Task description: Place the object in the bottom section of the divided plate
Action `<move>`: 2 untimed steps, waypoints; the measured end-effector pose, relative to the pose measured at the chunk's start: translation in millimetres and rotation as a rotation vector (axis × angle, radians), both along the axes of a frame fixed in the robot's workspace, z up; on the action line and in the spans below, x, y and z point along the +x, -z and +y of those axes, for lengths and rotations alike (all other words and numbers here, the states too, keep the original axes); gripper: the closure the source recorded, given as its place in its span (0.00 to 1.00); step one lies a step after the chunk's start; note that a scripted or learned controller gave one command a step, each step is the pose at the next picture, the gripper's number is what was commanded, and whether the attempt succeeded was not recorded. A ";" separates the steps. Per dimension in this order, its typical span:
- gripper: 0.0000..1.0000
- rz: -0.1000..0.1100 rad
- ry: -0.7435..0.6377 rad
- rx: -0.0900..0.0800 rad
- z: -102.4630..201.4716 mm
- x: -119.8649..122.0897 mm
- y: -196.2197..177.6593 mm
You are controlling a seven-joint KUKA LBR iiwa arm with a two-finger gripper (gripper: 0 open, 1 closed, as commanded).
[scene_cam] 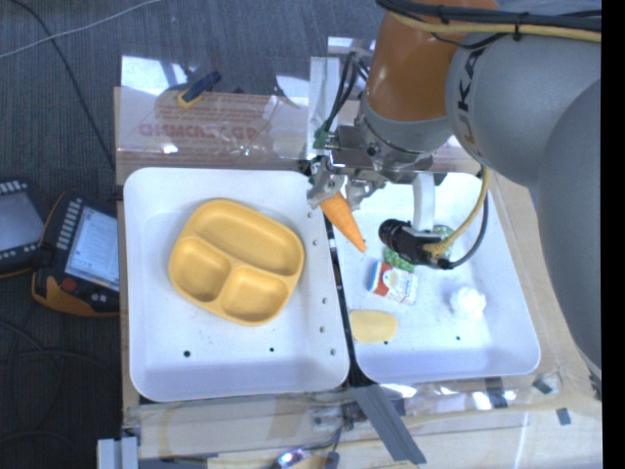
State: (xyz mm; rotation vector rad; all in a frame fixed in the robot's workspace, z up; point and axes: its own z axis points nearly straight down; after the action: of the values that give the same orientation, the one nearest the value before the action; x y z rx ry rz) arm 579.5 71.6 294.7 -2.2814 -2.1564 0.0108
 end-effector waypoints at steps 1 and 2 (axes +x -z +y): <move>1.00 0.003 -0.033 0.001 53.7 -43.1 164.5; 1.00 0.013 -0.031 -0.001 52.1 -44.7 159.4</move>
State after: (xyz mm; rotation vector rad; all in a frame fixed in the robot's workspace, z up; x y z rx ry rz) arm 534.9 123.7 135.3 -2.2413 -2.1863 0.0257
